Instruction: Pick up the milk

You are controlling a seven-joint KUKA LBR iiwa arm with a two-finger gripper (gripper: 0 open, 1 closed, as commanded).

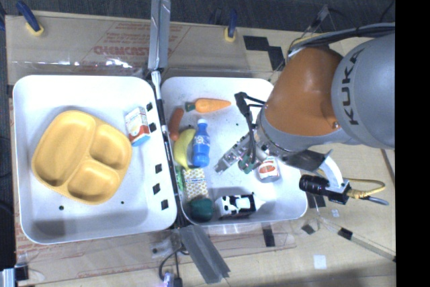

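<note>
Below the pincer (236, 159), milk (237, 205) lies apart.

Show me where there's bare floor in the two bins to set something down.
Left bin: bare strips around the yellow tray, widest along the near edge; a small carton sits by the divider. Right bin: a patch between carrot, blue bottle and claw. The divider side is crowded with banana and packets.
</note>
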